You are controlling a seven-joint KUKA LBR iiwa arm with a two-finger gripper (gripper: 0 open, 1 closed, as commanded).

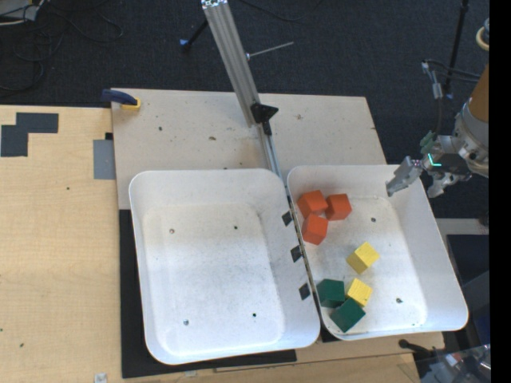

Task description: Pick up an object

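Blocks: 3 orange (313, 203), 2 yellow (363, 257), 2 green (331, 292).

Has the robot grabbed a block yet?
Not yet. All seven blocks lie in the right bin: three orange, two yellow, two green. The pincer hangs at that bin's top right corner, carrying nothing. It must reach down and lift one.

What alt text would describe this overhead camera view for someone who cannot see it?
A robot gripper hovers at the upper right rim of the right white bin, which holds three orange blocks, two yellow blocks and two green blocks. The left white bin sits beside it.
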